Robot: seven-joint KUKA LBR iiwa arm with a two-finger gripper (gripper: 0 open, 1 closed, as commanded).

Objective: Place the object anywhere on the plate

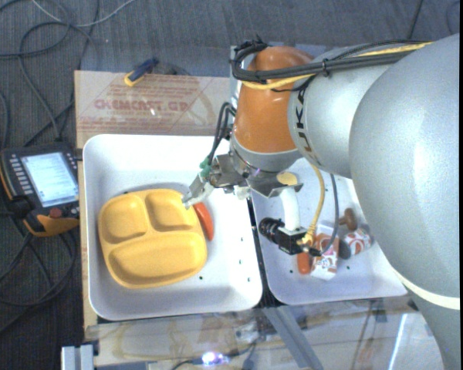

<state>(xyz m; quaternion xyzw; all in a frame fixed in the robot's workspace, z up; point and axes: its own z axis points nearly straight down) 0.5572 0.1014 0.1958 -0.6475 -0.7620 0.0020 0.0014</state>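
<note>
A yellow plate with three compartments lies in the left white bin, toward its left side. A small orange-red object rests against the plate's right rim, on the bin floor or just above it; I cannot tell which. My gripper hangs over the plate's upper right corner, its tip just above and left of the orange-red object. The grey arm with its orange band reaches in from the right and hides the back of both bins.
The right bin holds several small items: a black piece, an orange carrot-like piece, a red and white item. A teach pendant lies left of the bins. Cardboard sits behind them.
</note>
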